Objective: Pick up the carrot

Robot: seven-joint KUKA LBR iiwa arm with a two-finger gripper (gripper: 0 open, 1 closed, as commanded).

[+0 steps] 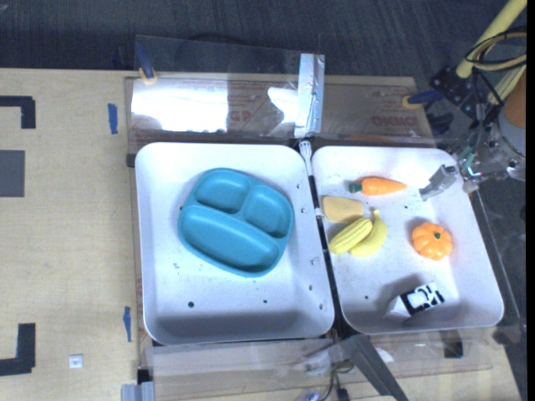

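The carrot, orange with a green top pointing left, lies on its side near the back of the right bin. My gripper hangs at the bin's right rim, a short way to the right of the carrot's tip and apart from it. Nothing is seen held in it. The arm behind it runs off the right edge of the view.
In the right bin with the carrot are a yellow wedge, a bunch of bananas, a small orange pumpkin and a black-and-white item. The left bin holds a blue divided plate. Cables hang at the back right.
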